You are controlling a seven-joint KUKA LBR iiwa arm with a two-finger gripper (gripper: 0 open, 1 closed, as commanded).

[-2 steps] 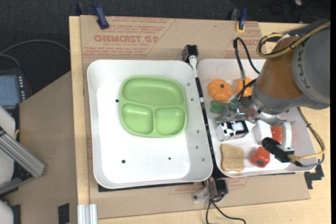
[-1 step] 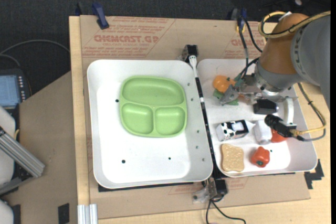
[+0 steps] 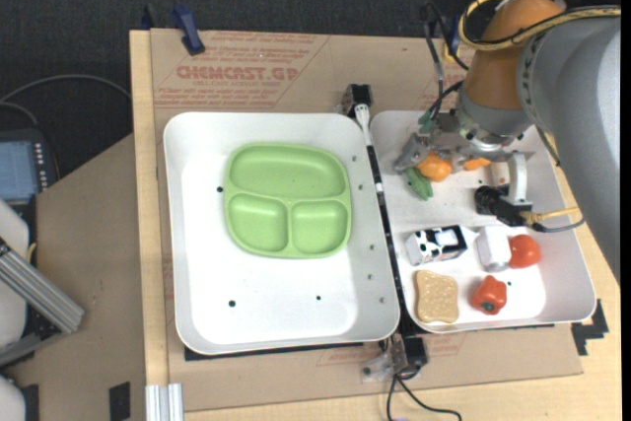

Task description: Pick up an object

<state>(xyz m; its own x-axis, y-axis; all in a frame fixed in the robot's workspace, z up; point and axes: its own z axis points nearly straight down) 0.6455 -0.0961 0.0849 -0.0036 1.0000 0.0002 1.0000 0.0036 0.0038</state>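
My gripper (image 3: 441,153) is down over the far left part of the right bin (image 3: 564,296), under the orange-banded wrist. Right beneath it lies an orange toy with a green end (image 3: 432,170), close to or touching the gripper; I cannot tell whether it is held. Nearer the front of the same bin lie a black-and-white toy (image 3: 437,244), a slice of toast (image 3: 437,297), a red pepper-like toy (image 3: 489,293) and a white and red piece (image 3: 510,250).
The left bin (image 3: 197,291) holds a green divided plate (image 3: 288,199). A raised rim runs between the two bins just left of the gripper. The grey arm covers the right bin's far right corner.
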